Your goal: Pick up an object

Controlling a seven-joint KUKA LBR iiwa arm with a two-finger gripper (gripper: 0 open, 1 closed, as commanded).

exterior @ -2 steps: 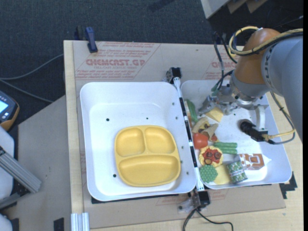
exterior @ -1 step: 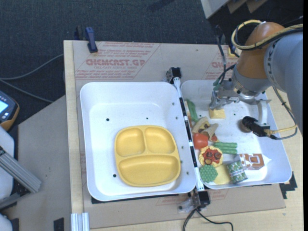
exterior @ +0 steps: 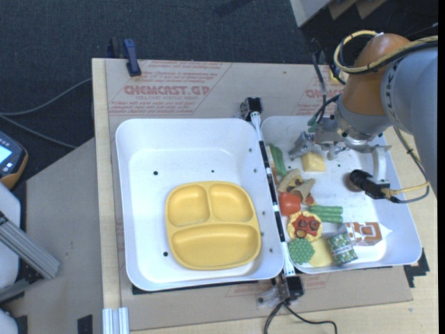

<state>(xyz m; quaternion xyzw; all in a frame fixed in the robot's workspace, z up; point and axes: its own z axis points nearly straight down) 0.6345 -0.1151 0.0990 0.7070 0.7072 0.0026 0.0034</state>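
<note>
The arm is reaching in from the right and holding the claw low over the far part of the right bin. From where I'm standing I can't tell how far the claw is spread or pressed together, because it's just a knot of grey metal seen from above.

A yellow block is lying just in front of it, on the near side. It's so close that I can't tell whether the two are touching. A green pod is lying along the wall shared with the left bin, near the block.

The other toys are crowding the near-left part of the right bin, among them a tomato, a green stick and a can. Toward the right wall the floor is lying open.

In the left bin a yellow plate is sitting toward the near side, with white floor showing all around it — widest at the far end.
</note>
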